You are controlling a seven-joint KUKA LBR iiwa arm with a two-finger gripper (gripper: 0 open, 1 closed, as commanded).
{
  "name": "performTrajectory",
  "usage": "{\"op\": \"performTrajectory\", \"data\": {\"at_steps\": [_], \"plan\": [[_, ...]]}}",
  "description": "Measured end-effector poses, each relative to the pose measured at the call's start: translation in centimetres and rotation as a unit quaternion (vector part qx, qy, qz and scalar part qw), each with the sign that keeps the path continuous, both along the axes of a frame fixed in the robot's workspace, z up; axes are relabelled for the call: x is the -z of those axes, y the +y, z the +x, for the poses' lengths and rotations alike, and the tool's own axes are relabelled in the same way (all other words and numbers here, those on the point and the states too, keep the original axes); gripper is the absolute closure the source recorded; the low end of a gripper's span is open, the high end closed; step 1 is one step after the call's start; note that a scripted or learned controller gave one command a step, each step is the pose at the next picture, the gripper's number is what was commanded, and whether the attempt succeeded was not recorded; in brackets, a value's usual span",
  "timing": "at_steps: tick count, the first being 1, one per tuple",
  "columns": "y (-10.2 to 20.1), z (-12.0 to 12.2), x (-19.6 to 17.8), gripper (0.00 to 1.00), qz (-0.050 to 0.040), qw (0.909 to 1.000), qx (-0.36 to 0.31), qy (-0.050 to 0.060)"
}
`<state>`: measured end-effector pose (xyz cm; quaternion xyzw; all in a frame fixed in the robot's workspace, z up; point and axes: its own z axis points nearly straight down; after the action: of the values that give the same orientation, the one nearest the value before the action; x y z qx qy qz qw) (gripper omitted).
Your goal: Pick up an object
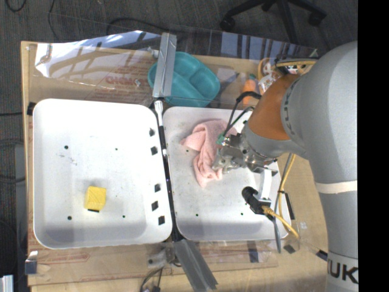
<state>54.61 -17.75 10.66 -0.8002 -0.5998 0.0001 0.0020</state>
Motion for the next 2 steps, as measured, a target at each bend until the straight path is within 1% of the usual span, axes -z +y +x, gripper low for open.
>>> {"op": "performTrajectory", "data": {"at_steps": [1,2], "plan": [[0.3,2.0,-15.2,1.00,-0.0014,0.9776,-0.211,-0.001],[-0.8,5.0,-18.4,1.00,-0.0009,0.9812,-0.193,-0.001]]}}
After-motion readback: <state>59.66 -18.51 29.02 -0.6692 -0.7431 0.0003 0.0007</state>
